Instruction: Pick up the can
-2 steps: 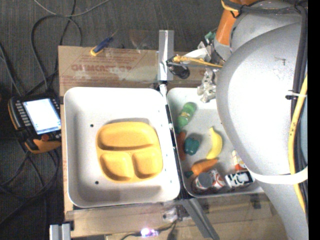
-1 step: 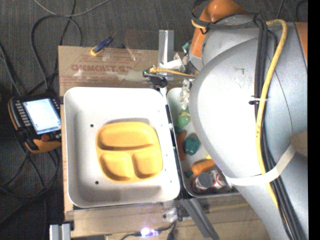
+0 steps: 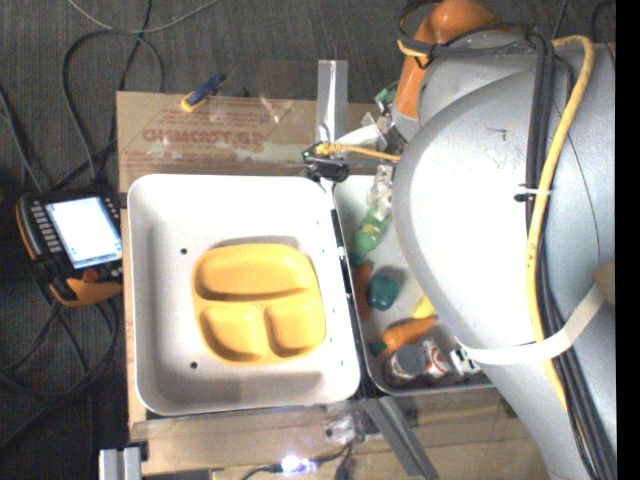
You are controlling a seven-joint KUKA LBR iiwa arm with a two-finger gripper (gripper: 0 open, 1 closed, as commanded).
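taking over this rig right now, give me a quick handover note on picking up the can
Gripper: hidden behind the grey arm, which covers most of the right bin; open or shut cannot be told.
Can: lying at the near end of the right bin, beside an orange carrot-like piece, with a teal item and a green bottle further up the bin.
Left bin: holds a yellow divided tray.
Done: nothing visible; the can is in the bin.
Left: get the gripper to the can, close on it, lift it out.
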